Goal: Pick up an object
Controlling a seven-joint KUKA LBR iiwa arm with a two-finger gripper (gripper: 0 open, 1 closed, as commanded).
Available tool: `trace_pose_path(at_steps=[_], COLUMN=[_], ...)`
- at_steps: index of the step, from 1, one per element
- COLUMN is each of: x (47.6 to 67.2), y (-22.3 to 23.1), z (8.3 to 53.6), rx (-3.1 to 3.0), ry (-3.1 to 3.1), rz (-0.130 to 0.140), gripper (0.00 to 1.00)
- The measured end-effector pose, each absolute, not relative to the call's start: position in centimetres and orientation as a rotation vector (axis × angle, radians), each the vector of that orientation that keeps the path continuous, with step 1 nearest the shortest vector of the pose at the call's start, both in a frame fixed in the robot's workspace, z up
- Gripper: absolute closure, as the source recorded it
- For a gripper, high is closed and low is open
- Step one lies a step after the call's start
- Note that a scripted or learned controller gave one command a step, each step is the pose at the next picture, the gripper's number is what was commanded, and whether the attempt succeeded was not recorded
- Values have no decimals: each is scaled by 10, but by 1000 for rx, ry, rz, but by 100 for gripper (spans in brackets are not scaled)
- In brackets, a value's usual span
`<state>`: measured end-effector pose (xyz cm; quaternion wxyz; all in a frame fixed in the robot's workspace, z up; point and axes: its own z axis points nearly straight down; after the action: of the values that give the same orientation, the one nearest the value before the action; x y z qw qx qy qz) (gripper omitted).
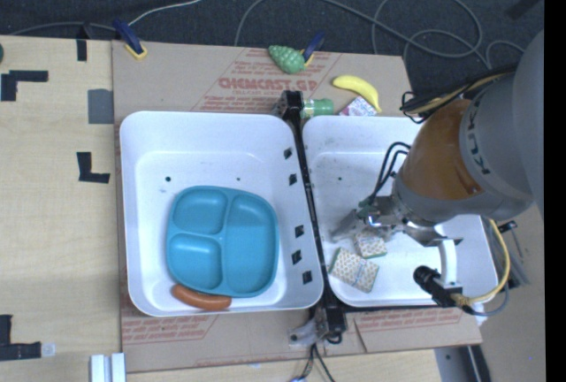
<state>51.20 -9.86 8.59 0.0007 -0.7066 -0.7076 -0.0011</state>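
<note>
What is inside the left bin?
The left bin holds a blue divided plate and an orange sausage along its near edge. Anything beneath the plate is covered.

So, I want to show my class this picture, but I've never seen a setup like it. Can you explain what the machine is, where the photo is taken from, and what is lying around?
The photo comes from one fixed camera above a bench, looking down at a slant. The big grey and orange shape on the right is a robot arm reaching in. Its tool is low in the right white bin, just above two small waffle-like squares. I cannot tell whether it holds anything. The left white bin holds a blue divided plate with a toy sausage at its near edge. Behind the bins, on the cardboard, lie a toy banana and a green toy. The job is simply picking up an object.
</note>
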Motion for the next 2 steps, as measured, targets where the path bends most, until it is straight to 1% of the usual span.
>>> trace_pose_path(at_steps=[1, 2], x=[487, 597], y=[-95, -106], z=[87, 86], rx=[-2224, -2224], ry=[-2226, -2228], rz=[-4, -4], gripper=[0, 0])
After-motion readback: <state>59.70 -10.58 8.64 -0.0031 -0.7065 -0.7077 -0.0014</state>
